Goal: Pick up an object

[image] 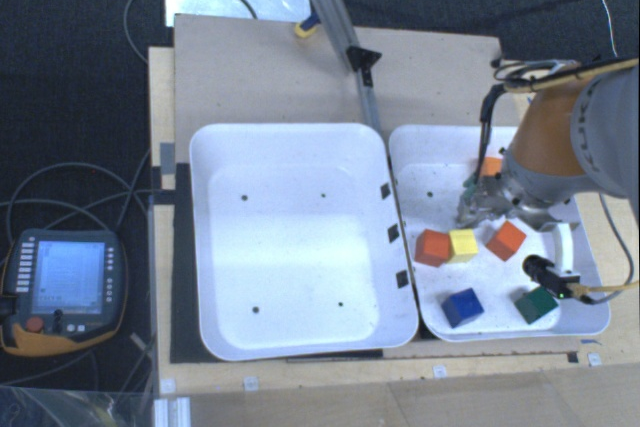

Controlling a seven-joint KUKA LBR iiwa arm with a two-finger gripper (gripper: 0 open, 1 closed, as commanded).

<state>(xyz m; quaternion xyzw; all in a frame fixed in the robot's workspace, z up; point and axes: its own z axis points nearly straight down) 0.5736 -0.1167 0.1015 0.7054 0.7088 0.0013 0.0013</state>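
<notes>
In the right bin [425,177] lie several blocks. A red-orange block [432,247] touches a yellow cube [463,244], and an orange cube [506,241] sits just right of them. Nearer the front edge are a blue cube [462,306] and a green block [536,304]. A small orange piece [490,167] peeks out behind the arm. My gripper [476,208] hangs low over the bin's middle, just above and behind the yellow cube, with nothing visibly in it.
The left bin [290,245] adjoins the right one along a shared rim with black clips [392,233]. A slanted metal pole [330,5] rises at the back. A teach pendant [60,290] and cables lie on the floor at left.
</notes>
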